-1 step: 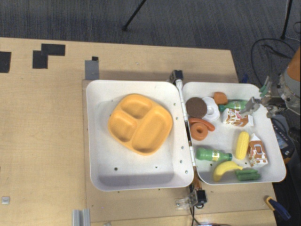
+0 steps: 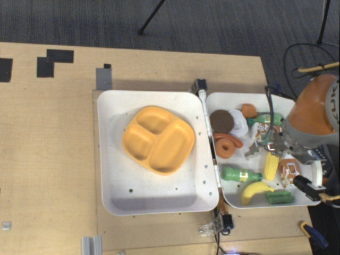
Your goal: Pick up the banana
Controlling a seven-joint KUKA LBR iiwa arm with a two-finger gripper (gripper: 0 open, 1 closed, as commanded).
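Across the pale wooden bench [image 2: 48,158] sit two shallow white bins side by side, the largest things in view. At nine o'clock of the pair, the left bin [image 2: 114,195] holds a yellow-orange plastic plate [image 2: 158,139] with three smooth, rounded compartments, lying slightly turned. At three o'clock, the right bin [image 2: 234,201] is crowded with small toy foods. Over its three o'clock side the arm [image 2: 313,113] reaches in, its rounded orange band uppermost and the grey wrist below it, angled down toward the bin's middle. The gripper [image 2: 265,142] hangs low among the items just above the corn cob, but clutter hides its tips (whether they are spread or pressed together I cannot tell), and nothing can be seen pinched between them. The banana [image 2: 255,190] lies at six o'clock in the right bin, near the front wall; it is a smooth yellow curved piece whose long axis runs roughly from eight o'clock to two o'clock, the higher end pointing toward the corn. A green bottle [image 2: 240,175] lies on its side just above it, and a green ridged block [image 2: 279,197] sits just beside its right end. The yellow corn cob [image 2: 271,167] stands nearly twelve-to-six. Toward twelve o'clock are a dark brown disc [image 2: 222,121] and an orange ring [image 2: 227,145].
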